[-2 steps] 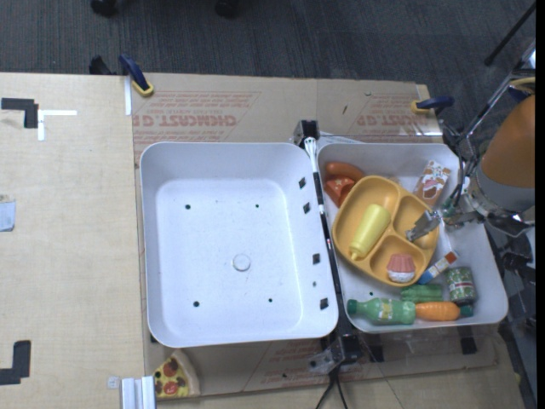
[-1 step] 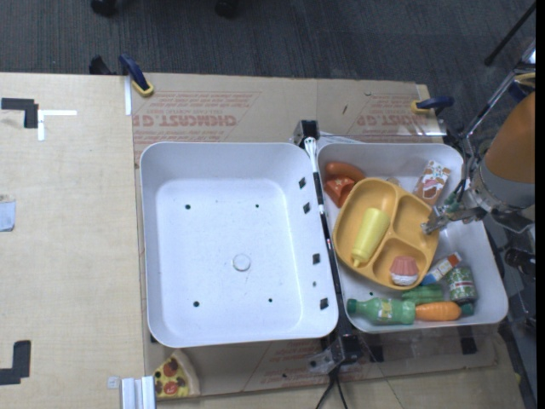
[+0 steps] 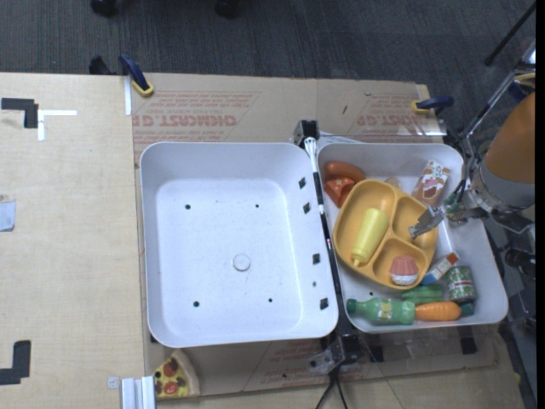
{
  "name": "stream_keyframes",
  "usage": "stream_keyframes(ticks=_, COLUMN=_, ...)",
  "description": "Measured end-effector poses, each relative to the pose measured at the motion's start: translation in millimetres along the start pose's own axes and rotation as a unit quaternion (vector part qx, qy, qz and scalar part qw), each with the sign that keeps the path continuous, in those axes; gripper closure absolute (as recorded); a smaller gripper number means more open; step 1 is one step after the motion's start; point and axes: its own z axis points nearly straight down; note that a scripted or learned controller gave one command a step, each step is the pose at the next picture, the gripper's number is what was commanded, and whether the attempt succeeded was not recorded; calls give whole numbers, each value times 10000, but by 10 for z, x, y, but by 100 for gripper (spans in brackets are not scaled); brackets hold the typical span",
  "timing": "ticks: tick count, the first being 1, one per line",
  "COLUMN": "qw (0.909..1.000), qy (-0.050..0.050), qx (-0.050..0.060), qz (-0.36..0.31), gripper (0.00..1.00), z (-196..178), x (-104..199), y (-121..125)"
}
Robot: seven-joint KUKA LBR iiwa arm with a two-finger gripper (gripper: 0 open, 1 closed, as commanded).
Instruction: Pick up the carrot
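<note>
The orange carrot (image 3: 439,312) lies on its side along the front wall of the right bin (image 3: 490,254), just right of a green bottle (image 3: 381,311). My gripper (image 3: 425,223) hangs over the right rim of a yellow divided plate (image 3: 375,198), well behind the carrot and apart from it. Nothing visible is held in it. The grey arm with its orange band (image 3: 518,147) comes in from the right edge.
On the yellow plate lie a yellow cylinder (image 3: 368,234) and a red-and-white piece (image 3: 404,270). A red item (image 3: 342,180), a printed packet (image 3: 433,180), a small bottle (image 3: 443,266) and a dark can (image 3: 461,284) crowd the right bin. The left bin (image 3: 153,228) holds a small white disc (image 3: 242,263).
</note>
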Motion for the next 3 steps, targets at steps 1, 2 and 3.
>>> stream_keyframes(ticks=1, qw=9996, qy=55, qx=-3, qz=286, gripper=0, z=97, x=-18, y=28)
stream_keyframes(ticks=2, qw=9996, qy=27, qx=-6, qz=291, gripper=100, z=4, x=-45, y=23)
stream_keyframes(ticks=3, qw=9996, qy=44, qx=0, qz=284, gripper=0, z=6, x=-29, y=28)
